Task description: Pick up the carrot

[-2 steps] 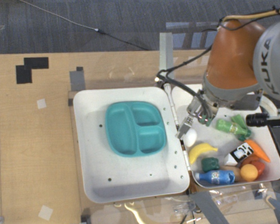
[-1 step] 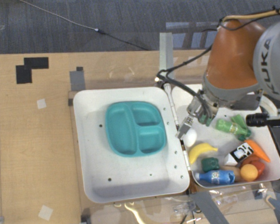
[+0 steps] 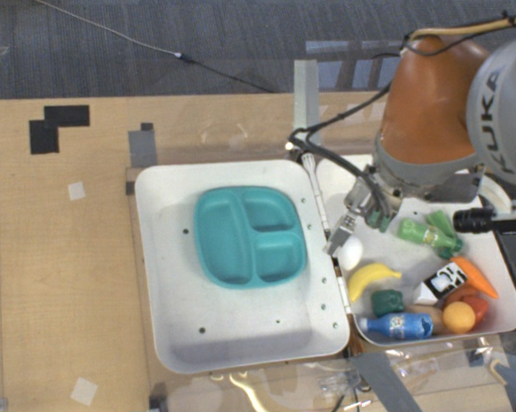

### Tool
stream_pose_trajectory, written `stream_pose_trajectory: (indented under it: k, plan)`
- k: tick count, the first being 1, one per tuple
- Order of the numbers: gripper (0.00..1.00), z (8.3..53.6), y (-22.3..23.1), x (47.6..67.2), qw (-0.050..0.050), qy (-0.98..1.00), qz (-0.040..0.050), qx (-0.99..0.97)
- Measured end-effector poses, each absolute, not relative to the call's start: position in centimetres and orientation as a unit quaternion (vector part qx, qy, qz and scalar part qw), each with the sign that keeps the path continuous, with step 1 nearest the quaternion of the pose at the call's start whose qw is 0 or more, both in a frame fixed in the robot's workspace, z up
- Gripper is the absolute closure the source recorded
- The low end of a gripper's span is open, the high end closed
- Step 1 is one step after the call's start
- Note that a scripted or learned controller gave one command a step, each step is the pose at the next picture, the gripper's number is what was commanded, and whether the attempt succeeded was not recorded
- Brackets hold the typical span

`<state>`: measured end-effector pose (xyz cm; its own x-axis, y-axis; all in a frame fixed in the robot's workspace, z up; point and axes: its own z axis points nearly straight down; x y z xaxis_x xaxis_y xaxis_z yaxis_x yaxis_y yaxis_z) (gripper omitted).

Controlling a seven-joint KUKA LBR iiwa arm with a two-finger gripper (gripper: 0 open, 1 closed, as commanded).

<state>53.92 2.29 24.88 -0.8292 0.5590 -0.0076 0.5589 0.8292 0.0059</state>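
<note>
The carrot [image 3: 475,276] lies near the right edge of the right bin [image 3: 507,316], slanting toward the near right corner, with a black-and-white block [image 3: 446,279] touching its left side and an orange fruit [image 3: 460,316] just below. It looks like a small, light, rigid plastic toy with a smooth, tapered, likely slippery body; the thicker upper end, taken across its width, seems the safest place to grip. The gripper [image 3: 342,236] hangs over the bin's left edge, beside a white egg [image 3: 351,255], well apart from the carrot; whether its jaws are apart or together cannot be told.
</note>
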Motion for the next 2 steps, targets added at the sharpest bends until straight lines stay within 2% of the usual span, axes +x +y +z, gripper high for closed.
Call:
stream_pose_trajectory:
  k: [2]
  plan:
    - [0.00,24.88,2.29,53.92,0.004,0.956,0.0017,0.292]
